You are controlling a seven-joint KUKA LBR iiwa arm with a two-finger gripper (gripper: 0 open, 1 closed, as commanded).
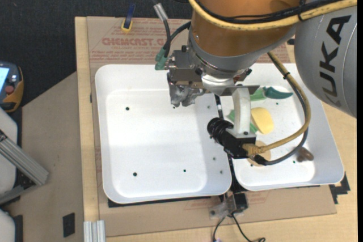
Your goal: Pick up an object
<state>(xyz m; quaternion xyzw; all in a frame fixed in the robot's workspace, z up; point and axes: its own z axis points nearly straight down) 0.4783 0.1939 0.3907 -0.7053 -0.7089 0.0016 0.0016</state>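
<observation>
Table (91, 122): your two white bins; end effector (182, 96) over left bin (153, 144), grip state unclear; yellow object (262, 120) in right bin (317, 161).

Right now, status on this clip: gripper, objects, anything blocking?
Gripper over left bin's far edge, nothing seen in it. Yellow object and green object in right bin, untouched. Arm hides much of right bin.

bright overhead light, glare, sharp pic
</observation>
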